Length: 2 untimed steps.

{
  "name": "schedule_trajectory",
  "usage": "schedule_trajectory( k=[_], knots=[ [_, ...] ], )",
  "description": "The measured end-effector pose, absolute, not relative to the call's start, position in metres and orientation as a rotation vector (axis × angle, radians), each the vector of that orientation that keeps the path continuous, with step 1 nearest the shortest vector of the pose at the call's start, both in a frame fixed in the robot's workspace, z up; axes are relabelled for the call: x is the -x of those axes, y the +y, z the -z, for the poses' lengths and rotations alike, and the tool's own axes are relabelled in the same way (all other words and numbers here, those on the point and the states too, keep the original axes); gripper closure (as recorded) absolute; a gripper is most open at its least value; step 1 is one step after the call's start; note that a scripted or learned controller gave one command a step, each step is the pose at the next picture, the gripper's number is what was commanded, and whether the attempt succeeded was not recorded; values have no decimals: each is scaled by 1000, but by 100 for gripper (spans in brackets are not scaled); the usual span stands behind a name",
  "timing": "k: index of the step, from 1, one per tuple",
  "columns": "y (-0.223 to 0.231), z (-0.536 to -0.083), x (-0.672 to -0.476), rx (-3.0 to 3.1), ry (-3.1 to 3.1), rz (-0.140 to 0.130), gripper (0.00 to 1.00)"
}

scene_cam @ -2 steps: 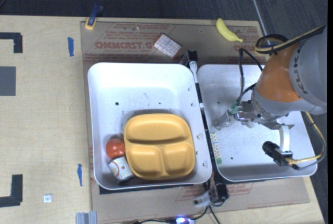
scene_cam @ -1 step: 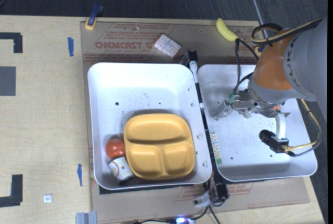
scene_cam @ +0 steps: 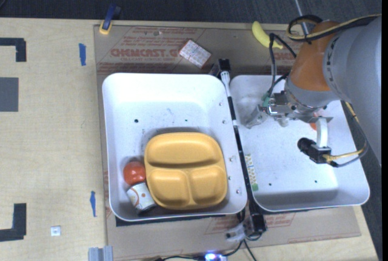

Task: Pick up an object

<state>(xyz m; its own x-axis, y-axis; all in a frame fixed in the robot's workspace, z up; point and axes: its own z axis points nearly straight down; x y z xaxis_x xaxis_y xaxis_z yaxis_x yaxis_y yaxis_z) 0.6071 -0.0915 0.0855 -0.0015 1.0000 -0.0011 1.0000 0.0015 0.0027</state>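
Bench (scene_cam: 48, 151) w/ two white bins.
Yellow tray (scene_cam: 185, 168) in left bin (scene_cam: 163, 93); hand (scene_cam: 248, 115) over right bin (scene_cam: 327, 190), grip state can't tell.

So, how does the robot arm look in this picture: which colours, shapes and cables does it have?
The grey, rounded robot arm has an orange band above the wrist. Below the band sits a metallic silver two-finger gripper, reaching over the white right-hand bin. Black and yellow cables loop over the top of the arm, and another yellow cable runs to a small black part at its side.

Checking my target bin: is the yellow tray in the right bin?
No, the yellow tray lies in the left bin, beside an orange ball.
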Motion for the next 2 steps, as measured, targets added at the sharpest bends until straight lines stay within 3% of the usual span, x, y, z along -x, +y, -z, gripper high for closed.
schedule_trajectory(
  k=[1, 2],
  knots=[
    [-177, -85, -619, -2220, 2221, 0, 0],
    [-177, -96, -620, -2214, 2221, -1, 100]
  ],
)
